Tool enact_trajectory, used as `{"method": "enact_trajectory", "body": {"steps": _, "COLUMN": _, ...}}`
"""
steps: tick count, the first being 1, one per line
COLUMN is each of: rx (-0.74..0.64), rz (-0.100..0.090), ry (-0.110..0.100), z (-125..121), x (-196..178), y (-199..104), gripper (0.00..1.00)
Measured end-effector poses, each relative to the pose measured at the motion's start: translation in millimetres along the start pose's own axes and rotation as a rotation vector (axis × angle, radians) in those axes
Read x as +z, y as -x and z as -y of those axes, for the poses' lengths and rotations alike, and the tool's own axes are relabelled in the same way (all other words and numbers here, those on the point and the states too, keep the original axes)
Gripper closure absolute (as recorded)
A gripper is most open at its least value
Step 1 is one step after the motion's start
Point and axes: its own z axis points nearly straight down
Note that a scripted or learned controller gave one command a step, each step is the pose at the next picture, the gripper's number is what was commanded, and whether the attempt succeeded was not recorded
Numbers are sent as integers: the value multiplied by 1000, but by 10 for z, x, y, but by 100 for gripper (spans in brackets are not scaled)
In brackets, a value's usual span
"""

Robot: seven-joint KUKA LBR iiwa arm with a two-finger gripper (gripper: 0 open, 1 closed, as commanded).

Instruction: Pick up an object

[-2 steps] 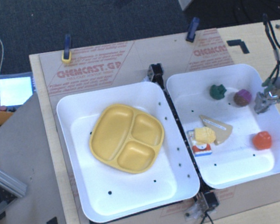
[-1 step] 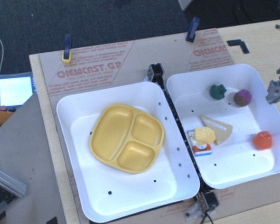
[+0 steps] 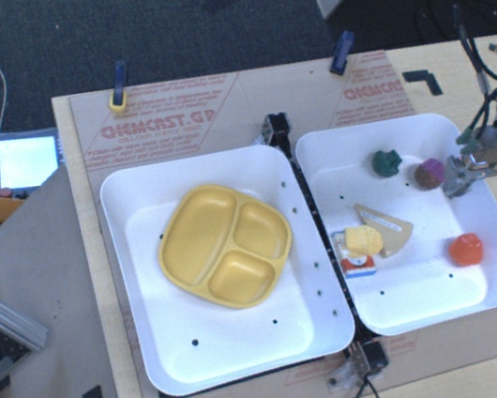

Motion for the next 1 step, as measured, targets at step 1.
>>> {"method": "enact_trajectory", "body": {"steps": 1, "rx": 1, "rz": 0, "ry": -1, "z": 69, "x": 106, "y": -464, "gripper": 100}}
